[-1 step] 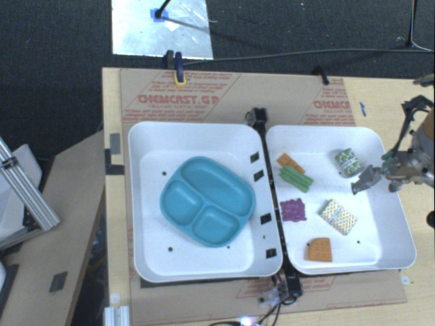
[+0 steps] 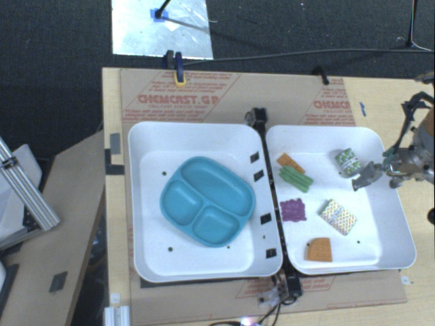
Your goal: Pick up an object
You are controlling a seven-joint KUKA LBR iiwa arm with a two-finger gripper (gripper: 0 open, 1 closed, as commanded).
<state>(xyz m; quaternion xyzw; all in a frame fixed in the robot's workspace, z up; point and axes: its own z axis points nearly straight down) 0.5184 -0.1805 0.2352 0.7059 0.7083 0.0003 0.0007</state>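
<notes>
Pincer [image 2: 362, 176] low over right bin [image 2: 401, 216], near right wall, just beside green-white roll [image 2: 347, 161]. Nothing between fingers; opening too blurred to judge.

Candidates, all in right bin:
- roll, upper right, nearest
- patterned block [image 2: 338, 216], centre, tilted
- orange slab [image 2: 319, 249], front
- purple piece [image 2: 293, 210], green piece [image 2: 295, 177], orange wedge [image 2: 290, 162], by divider

Blue tray [image 2: 206, 200] in left bin [image 2: 146, 182]; poor grasp target.

Advice: take roll, shortest reach. Centre over it, align fingers across narrow side, descend straight. Risk: nudging roll toward wall.
</notes>
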